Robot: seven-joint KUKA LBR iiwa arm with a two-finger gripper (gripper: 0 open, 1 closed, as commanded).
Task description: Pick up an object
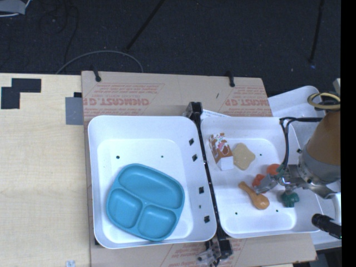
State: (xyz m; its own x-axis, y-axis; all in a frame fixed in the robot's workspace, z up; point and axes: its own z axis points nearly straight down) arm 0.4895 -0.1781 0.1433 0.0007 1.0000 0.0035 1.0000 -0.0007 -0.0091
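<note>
- Dark floor (183, 32) with loose cables runs across the top of the view, well above the white carton (221, 151); a pale wooden bench (39, 171) lies far to the carton's left.
- Brown cardboard sheet (133, 96) sits under both bins, up and left of the carton. Its red print is reversed and looks like "CHEMCAST GP", repeated toward the carton's upper right.
- Right-hand bin (250, 220) holds the carton. The carton has red-brown print, too small to read.
- Beige lump (243, 156) is just right of the carton, touching or almost touching it.
- Wooden spoon (255, 195) lies flat below and right of the carton. Its long axis is diagonal, with the thin handle end pointing up-left toward the carton and the round bowl end pointing down-right.
- Orange-red piece (260, 179) is just above the spoon, right of and below the carton. A second orange piece (272, 169) is a bit farther right.
- Teal piece (288, 198) is farthest right of the carton, beyond the spoon bowl.
- Gripper (280, 181) is low in the bin, right of the carton, between the orange pieces and the teal piece. Cannot tell whether it is open, closed or gripping anything.
- Left-hand bin (139, 128), left of the carton, holds a blue divided plate (146, 201) with three compartments.
</note>
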